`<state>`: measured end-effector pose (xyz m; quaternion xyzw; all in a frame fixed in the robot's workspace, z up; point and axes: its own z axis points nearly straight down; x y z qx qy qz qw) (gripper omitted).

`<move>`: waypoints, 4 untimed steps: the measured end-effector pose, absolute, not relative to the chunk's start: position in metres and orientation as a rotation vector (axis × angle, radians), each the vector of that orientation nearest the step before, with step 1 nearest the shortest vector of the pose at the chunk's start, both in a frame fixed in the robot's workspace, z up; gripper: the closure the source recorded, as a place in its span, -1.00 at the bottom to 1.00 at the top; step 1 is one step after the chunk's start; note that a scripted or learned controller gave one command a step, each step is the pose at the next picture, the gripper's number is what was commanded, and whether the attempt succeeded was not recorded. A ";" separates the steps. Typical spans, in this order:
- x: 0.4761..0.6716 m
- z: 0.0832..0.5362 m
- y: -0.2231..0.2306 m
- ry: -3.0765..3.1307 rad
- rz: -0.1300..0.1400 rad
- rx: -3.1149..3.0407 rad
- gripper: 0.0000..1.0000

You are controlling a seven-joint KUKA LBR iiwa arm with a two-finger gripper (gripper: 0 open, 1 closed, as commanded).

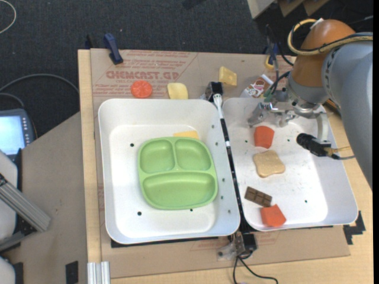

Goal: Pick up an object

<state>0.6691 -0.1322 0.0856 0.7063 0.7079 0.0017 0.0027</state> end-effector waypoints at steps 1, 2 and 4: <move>0.609 0.085 -0.140 2.223 -0.005 2.228 -1.00; 0.663 0.085 -0.090 2.224 0.008 2.212 -1.00; 0.632 0.096 -0.115 2.219 0.001 2.223 1.00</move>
